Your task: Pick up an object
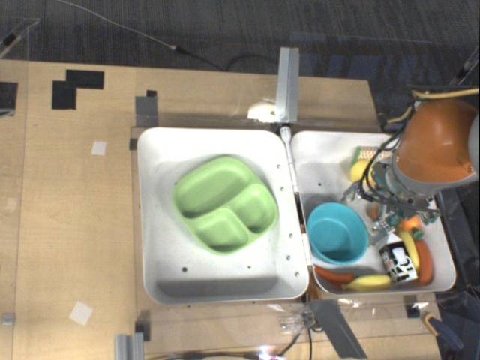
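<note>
Two shallow white bins sit side by side on a pale wooden surface (pixel 67 223). At centre frame, the left bin (pixel 161 276) holds a green divided plate (pixel 225 202), lying tilted with its three compartments facing up. At right of frame, the right bin (pixel 319 160) holds a cluster of small objects. A blue cup (pixel 337 232) stands upright at the bin's left side, its mouth open to the camera. Below the cup, along the bin's lower wall, lies a yellow banana (pixel 367 281), touching a red-orange piece (pixel 332 274) to its left. To the right of the banana sits a black-and-white printed item (pixel 398 262), with a second yellow piece (pixel 409 246) and an orange-red piece (pixel 424 262) just beside it. Near the bin's upper edge, a yellow object (pixel 359 171) rests partly hidden by the arm. The arm (pixel 439 142), grey with an orange band, enters from the right edge and hangs over the right bin. Its gripper (pixel 386 217) reaches down just right of the cup, above the small objects; whether the jaws are open or closed cannot be told, as cables and the wrist hide them. A grey metal post (pixel 287 88) stands above the junction of the bins.
</note>
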You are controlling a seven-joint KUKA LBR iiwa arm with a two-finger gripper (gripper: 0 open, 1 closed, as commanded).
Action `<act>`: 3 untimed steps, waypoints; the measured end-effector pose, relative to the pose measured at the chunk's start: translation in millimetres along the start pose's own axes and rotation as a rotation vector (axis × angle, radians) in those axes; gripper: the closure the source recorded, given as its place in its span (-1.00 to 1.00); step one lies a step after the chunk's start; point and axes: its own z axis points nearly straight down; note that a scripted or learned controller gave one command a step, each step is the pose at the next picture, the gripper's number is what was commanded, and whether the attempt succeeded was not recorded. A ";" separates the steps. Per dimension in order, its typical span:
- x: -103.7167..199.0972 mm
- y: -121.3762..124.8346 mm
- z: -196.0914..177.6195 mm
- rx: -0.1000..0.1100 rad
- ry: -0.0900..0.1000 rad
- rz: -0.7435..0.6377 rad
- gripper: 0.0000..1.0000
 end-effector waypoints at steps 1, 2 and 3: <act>-78.3 -18.1 2.4 -0.008 -0.003 -0.083 -1.00; -82.2 -19.2 -12.5 -0.005 -0.016 -0.077 1.00; -106.7 45.9 -141.0 -0.006 -0.010 -0.115 1.00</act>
